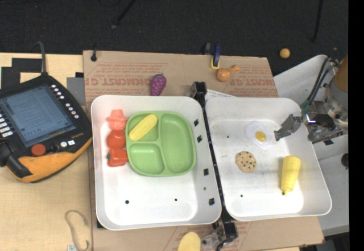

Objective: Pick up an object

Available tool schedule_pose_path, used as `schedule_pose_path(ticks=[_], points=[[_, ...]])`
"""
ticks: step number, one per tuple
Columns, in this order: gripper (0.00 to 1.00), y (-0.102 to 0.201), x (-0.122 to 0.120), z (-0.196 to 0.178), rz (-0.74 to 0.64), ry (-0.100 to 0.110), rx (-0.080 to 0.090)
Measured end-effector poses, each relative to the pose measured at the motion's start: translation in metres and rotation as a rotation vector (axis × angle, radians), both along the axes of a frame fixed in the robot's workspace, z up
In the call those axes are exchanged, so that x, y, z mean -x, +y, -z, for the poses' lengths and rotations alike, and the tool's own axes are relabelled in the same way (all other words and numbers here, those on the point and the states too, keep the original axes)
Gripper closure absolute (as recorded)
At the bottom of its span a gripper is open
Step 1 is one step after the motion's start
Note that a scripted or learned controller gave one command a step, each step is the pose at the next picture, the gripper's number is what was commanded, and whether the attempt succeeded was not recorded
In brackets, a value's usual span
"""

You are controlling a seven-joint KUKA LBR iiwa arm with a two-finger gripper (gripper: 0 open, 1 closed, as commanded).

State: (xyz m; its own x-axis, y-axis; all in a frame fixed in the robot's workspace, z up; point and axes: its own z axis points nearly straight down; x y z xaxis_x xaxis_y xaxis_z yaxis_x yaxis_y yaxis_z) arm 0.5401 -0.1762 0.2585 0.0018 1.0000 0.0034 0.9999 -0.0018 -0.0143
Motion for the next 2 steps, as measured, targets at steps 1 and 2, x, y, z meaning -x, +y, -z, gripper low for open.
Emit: schedule_pose_path(ticks=[1, 2], points=[[0.0, 0.0, -0.002, -0.007, -0.002, -0.012, 0.002], [0.0, 0.001, -0.002, 0.058, -0.003, -0.007, 0.001]])
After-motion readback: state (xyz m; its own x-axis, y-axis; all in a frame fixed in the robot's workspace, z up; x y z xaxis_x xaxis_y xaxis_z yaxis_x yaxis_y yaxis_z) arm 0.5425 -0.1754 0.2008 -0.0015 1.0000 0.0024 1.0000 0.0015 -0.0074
